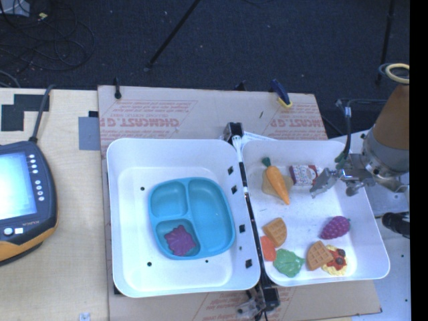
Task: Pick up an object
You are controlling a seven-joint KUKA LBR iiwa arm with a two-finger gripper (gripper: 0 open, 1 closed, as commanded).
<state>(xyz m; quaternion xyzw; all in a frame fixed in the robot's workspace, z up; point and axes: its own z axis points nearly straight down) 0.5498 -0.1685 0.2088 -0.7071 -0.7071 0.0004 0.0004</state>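
Note:
The right bin [374,212] holds several toy foods: an orange carrot [276,182], a small red and white packet [303,174], purple grapes [336,227], a waffle with berries [324,256], a green lettuce piece [287,262] and an orange bread piece [275,231]. My gripper [336,183] hangs over the bin's upper right part, just right of the packet and above the grapes. Its two fingers are spread open, with nothing between them. The left fingertip [319,184] is close to the packet.
The left bin [127,179] holds a blue divided plate [190,216] with a purple item [178,239] in its lower compartment. A ridge with clips [239,192] separates the bins. A tablet controller [20,192] lies at the far left of the bench.

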